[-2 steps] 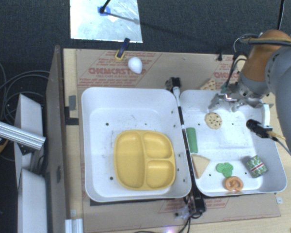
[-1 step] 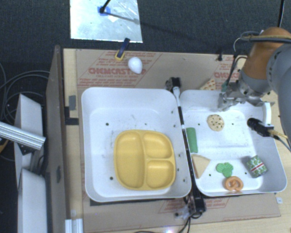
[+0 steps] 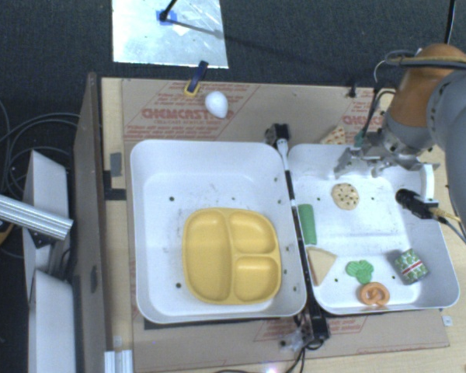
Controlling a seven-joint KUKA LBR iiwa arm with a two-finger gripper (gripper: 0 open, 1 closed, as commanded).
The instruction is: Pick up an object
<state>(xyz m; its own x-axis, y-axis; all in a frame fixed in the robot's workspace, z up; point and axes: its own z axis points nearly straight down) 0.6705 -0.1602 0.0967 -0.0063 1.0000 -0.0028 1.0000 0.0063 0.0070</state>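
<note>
The bench (image 3: 179, 103) carries two white bins side by side. The left bin (image 3: 155, 177) holds a yellow divided plate (image 3: 231, 255) resting flat toward its near side. The right bin (image 3: 373, 216) holds the small things: a green stick (image 3: 306, 222) lying along its left wall, a tan wedge (image 3: 321, 264) just near of that, a round speckled cookie (image 3: 345, 196) toward the far side, a green leafy piece (image 3: 360, 270), an orange ring (image 3: 373, 293) just near of it, and a small striped can (image 3: 410, 265) tipped on its side at the near right.

The grey arm (image 3: 450, 107) reaches in from the right, cut off by the frame edge. Its gripper (image 3: 363, 160) sits over the far edge of the right bin, just beyond the cookie; its fingers are too small and blurred to tell whether they are spread or closed, and nothing shows between them.

Beyond the bins, a white ball (image 3: 217, 103) lies on the bench, with a small blue and yellow item (image 3: 195, 79) just past it.
</note>
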